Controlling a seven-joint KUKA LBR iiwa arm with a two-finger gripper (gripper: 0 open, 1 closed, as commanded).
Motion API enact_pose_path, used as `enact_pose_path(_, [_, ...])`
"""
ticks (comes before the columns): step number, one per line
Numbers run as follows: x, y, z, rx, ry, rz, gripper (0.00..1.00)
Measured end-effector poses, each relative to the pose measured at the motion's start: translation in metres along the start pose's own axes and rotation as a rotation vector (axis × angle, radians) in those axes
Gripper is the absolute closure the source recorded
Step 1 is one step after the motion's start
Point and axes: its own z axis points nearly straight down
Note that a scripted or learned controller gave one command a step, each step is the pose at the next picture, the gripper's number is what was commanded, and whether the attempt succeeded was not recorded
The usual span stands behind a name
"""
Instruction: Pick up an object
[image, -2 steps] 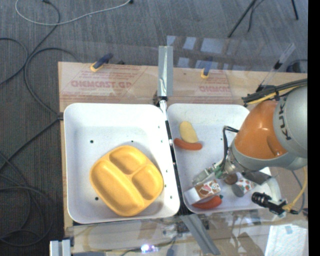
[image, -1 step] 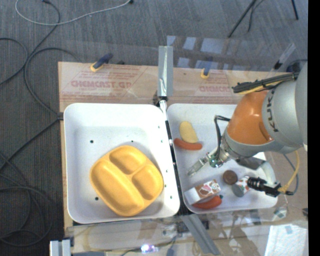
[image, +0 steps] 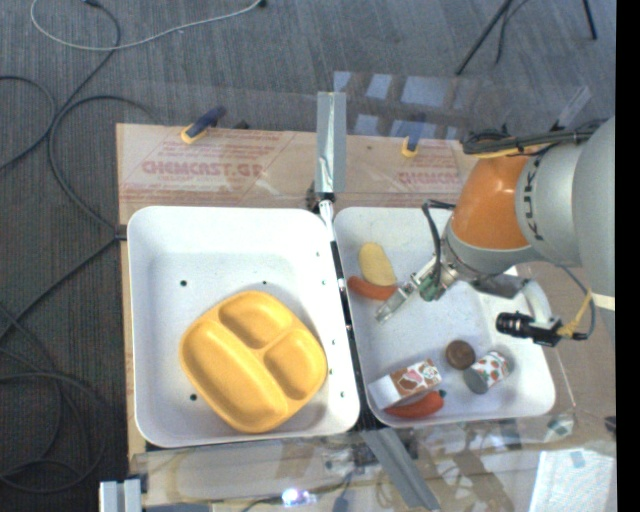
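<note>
In the right-hand bin, the gripper is seen low over the white floor, just right of a small pale-yellow, potato-like piece and the orange-red sausage-shaped piece lying against that piece's near side. The arm, grey with its orange band, is reached in from the right and angled down toward the left. Whether the tool is released or clenched cannot be told, since its tip is small and seen at a slant; nothing is seen carried by it. Nearer in the same bin, a small red-and-white packet is set on top of a red pepper-like piece, with a brown round disc and a little can lying on its side to their right. The left bin is occupied by a yellow divided tray. The step in hand is judged to be the approach or descent onto the sausage-shaped piece, the closest candidate. For the next move, the tip would need to be centred across that piece's narrow width, lowered to the floor and closed before any lift; the neighbouring pale piece, which touches it, and the bin wall just to the left leave little room, so a nudge rather than a grasp is a risk.
</note>
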Motion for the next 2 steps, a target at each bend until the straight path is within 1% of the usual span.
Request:
enact_pose_path(1, [-0.049,0.065,0.002,0.011,0.005,0.229,0.0])
enact_pose_path(2, [-0.051,0.067,-0.01,0.006,-0.007,0.227,1.0])
